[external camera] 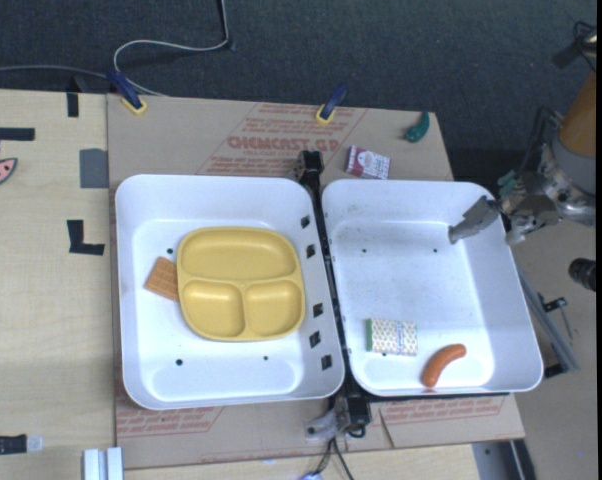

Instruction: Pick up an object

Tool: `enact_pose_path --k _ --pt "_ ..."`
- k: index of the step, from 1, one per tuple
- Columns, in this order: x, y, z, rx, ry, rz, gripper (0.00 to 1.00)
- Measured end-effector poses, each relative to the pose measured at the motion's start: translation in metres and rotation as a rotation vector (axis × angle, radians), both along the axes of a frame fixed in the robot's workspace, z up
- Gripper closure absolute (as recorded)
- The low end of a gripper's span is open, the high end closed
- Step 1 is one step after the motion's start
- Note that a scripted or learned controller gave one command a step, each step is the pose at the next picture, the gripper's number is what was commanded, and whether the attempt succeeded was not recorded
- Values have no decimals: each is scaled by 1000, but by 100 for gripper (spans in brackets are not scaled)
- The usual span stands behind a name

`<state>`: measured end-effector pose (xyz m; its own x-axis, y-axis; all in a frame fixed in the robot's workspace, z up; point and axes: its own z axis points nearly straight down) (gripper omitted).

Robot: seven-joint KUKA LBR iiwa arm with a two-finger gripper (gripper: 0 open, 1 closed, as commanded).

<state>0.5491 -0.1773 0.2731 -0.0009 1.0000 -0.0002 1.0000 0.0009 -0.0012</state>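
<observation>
Nearest you, along the counter's (41,298) front edge, the cardboard sheet (271,143) sticks out from under the two bins. In the right bin (501,268) a sausage (444,364) lies near the front wall, with a small patterned packet (392,337) just beside it to the left. In the left bin (141,218) you see a yellow divided plate (243,281), and a tan cracker (163,279) tucked against its left edge. Further back, the gripper (491,218) hangs over the right bin's far right corner, well apart from the sausage; its fingers stand apart with nothing between them. Behind the bins a small red packet (366,162) rests on the cardboard, two clamps (331,103) pin its far edge, and a cable (171,48) loops across the dark carpet (401,28).
</observation>
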Motion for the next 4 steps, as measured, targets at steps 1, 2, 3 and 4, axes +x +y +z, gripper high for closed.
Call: enact_pose_path --k 1,2,3,4 --pt "10 -8 -183 0 -1 0 0" --pt "10 -8 -174 0 -1 -1 100" --pt "10 -8 -174 -1 -1 0 0" --pt "88 -8 -186 -2 -8 2 0"
